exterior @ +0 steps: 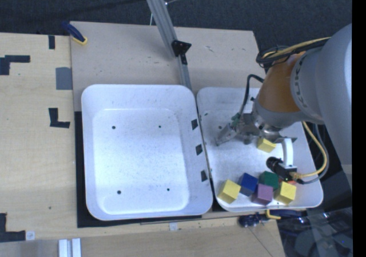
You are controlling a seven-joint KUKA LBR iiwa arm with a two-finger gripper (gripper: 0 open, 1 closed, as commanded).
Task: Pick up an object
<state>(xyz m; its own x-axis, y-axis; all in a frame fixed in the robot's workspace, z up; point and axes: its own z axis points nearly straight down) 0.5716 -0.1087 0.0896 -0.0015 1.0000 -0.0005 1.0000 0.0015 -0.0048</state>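
Camera view: pincer (225,134) low over right bin (220,98) floor, upper-left part, fingers spread apart, nothing between them. Nearest block, yellow cube (266,145), just beside wrist, behind fingertips, not in jaw gap. Other blocks clustered at bin's near edge: yellow block (230,191), blue block (248,183), green block (269,180), purple block (264,193), another yellow block (286,192). Left bin (137,93) beside it. Risk: closing here likely grabs air; wrist may nudge yellow cube; cluster tightly packed, fingers may not fit between.

Both bins (137,98) white w/ fine dark specks. Just right of gripper (224,134): yellow cube (266,145). Below it: yellow (229,191), blue (248,183), green (269,180), purple (264,193), yellow (286,192) cubes.
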